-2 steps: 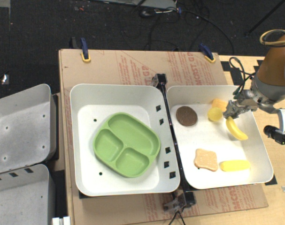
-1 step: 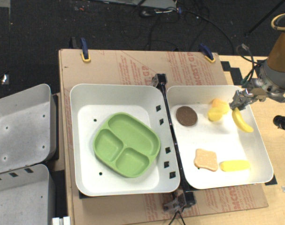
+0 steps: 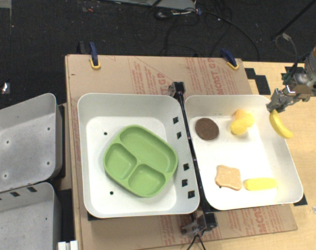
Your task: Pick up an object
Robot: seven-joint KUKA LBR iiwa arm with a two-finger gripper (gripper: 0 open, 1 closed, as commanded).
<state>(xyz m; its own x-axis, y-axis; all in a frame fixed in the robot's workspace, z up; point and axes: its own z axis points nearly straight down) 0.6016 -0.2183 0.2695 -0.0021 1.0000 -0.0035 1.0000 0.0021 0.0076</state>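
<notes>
Although our gripper [image 3: 279, 104] hovers over the right bin's [image 3: 251, 197] right rim, touching the banana [image 3: 280, 125], we cannot tell the jaws' state; lifting remains undone.

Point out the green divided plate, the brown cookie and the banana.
green divided plate [image 3: 140, 161]: camera view, on the ridge where its compartments meet.
brown cookie [image 3: 206, 128]: camera view, centre of its top face.
banana [image 3: 280, 126]: camera view, middle of its curved body, at the bin's right wall.
</notes>
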